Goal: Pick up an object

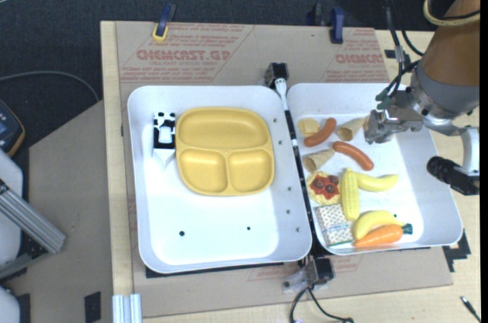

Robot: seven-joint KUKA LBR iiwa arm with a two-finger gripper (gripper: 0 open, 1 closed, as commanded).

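The end effector (379,128) hovers just right of the upper sausage (319,132), its opening impossible to tell; best to centre over the lower sausage (353,155) below it before descending.

— Arm (450,47)?
— Reaching in from the right, orange band above a grey wrist, bent down over the right bin (435,161).
— Claw (379,129)?
— Hanging low above that bin's upper right part, pointing downward; grip unclear.
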